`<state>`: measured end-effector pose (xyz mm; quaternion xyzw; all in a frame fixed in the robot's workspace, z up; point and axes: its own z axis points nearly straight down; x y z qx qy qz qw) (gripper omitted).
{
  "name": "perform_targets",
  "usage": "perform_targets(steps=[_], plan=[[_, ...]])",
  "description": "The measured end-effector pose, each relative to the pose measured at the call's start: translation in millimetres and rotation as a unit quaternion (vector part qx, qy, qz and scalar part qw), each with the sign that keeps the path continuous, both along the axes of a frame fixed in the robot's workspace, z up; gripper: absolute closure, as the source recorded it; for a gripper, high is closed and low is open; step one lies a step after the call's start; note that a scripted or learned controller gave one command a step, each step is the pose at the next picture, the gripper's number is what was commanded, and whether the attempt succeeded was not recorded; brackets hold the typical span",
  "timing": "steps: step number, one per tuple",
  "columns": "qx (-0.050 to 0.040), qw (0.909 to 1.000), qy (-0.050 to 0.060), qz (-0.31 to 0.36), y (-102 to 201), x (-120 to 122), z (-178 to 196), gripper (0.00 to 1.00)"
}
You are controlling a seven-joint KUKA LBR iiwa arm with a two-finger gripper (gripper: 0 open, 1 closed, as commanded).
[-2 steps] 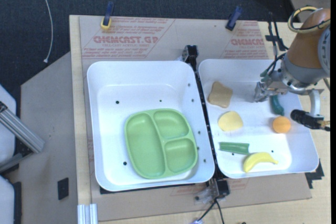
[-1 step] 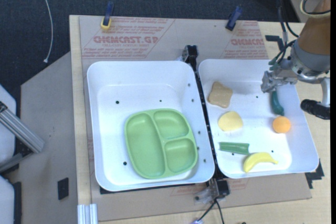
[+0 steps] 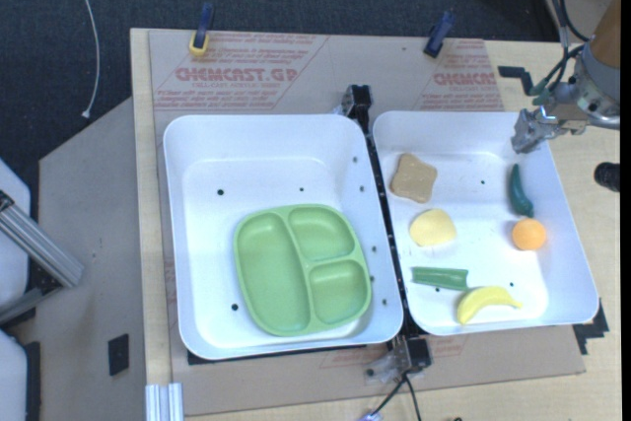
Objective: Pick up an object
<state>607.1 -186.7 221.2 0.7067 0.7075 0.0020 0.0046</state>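
Hovering above the right bin's [image 3: 582, 261] far corner, the end effector [image 3: 529, 131], grip unreadable, risks clipping the rim rather than the green pepper [image 3: 519, 191].

Two bins [image 3: 187, 212], one plate [image 3: 296, 266], six foods [image 3: 432, 227]

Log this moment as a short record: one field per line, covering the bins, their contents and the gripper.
left bin: green divided plate
right bin: bread slice, pale yellow round piece, orange, dark green pepper, green stick, banana
gripper: over the right bin's far right corner, holding nothing visible
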Motion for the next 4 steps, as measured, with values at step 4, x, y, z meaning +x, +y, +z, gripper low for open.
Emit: perform_targets(steps=[4], plan=[[0.0025, 1.0000, 0.006, 0.002, 176, 7, 6, 1.00]])
